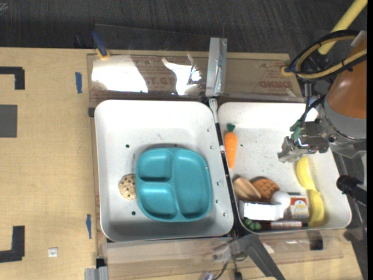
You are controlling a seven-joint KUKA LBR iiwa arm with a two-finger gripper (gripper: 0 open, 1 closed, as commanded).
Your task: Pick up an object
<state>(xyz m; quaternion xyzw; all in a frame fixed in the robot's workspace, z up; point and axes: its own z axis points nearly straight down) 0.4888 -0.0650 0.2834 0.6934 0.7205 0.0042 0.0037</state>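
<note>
A yellow banana (307, 186) lies lengthwise along the right bin's (262, 127) right side; an orange carrot (231, 147) rests against its left wall.

We see two white bins (111, 121), one blue tray (173, 183), one cookie (127, 186), one carrot (231, 147) and two bananas (304, 172).

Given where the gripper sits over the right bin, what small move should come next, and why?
Probably a short drop toward the banana. The gripper hangs just above its upper end, nothing shows between its fingers, and the banana lies apart from the carrot, though its lower end meets the clutter.
</note>
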